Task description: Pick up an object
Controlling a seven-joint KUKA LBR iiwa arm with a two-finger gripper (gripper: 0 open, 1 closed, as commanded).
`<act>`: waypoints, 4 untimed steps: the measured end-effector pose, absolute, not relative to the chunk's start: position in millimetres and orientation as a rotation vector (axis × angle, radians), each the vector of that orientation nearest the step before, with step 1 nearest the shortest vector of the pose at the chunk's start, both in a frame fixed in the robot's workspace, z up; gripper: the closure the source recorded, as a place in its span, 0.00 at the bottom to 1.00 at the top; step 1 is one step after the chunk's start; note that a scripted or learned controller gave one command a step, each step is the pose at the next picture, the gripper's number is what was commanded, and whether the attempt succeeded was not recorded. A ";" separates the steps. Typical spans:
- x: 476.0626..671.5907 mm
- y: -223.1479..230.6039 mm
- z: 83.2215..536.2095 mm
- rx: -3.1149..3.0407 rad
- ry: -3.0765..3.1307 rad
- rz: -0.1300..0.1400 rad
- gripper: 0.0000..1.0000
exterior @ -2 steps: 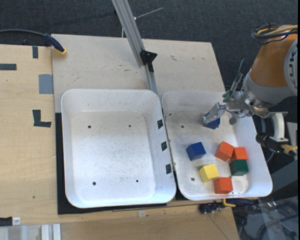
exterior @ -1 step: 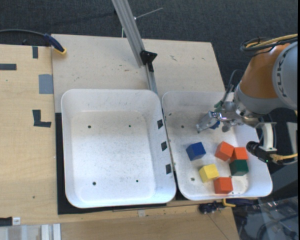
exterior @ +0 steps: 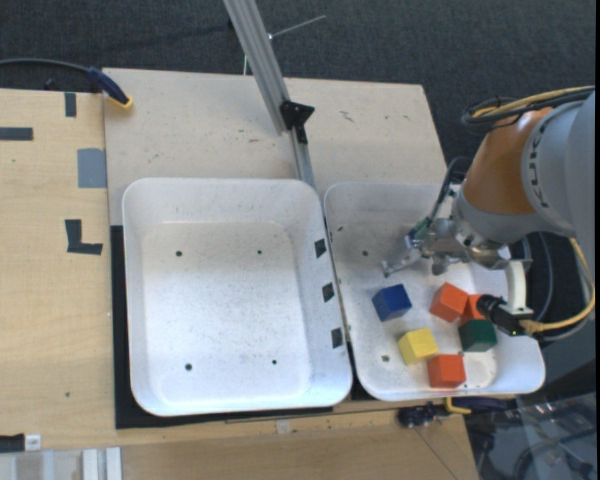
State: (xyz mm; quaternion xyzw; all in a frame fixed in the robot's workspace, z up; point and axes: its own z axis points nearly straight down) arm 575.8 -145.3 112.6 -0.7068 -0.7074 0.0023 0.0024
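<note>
The right white bin (exterior: pixel 365 213) holds several small blocks. A blue block (exterior: pixel 391 301) lies near its middle, with a yellow block (exterior: pixel 417 345) in front of it. At the right side are an orange block (exterior: pixel 449 302), a dark green block (exterior: pixel 477 335) and a second orange block (exterior: pixel 446 370). My gripper (exterior: pixel 401 252) hangs over the bin's back half, just above and behind the blue block. It is open, with nothing between its fingers. The grey arm with its orange band (exterior: pixel 500 173) comes in from the right.
The left white bin (exterior: pixel 140 203) sits beside the right one, their rims touching. A slanted metal pole (exterior: pixel 265 58) crosses the back of the bench. Cables (exterior: pixel 550 318) hang by the right bin's right rim.
</note>
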 end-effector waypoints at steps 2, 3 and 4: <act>579.7 -138.4 169.8 -2.221 -2.225 -0.003 1.00; 580.8 -138.2 208.0 -2.222 -2.225 -0.003 1.00; 588.4 -83.2 201.3 -2.213 -2.227 0.000 1.00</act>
